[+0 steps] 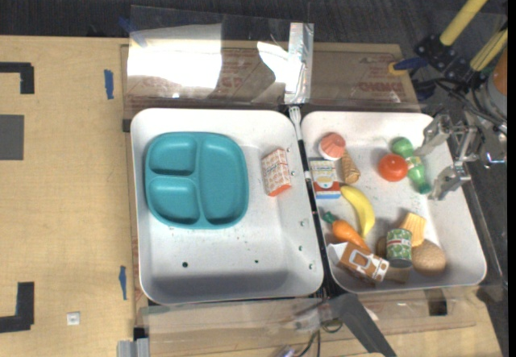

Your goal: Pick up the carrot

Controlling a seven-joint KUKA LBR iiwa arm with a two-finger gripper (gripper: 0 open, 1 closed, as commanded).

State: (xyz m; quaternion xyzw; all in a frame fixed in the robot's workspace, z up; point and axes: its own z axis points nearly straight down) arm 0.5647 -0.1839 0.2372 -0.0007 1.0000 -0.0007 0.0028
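Hovering pincer [447, 155] at right bin's [476, 246] edge, fingers spread, carrot [347, 231] apart

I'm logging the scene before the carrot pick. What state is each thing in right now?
carrot: lying flat in the right bin, beside the banana, ungrasped
banana: lying flat
green can: upright
small carton: lying in the left bin, beside the tray
teal tray: flat, right way up
claw: open, at the right bin's far right edge, holding nothing
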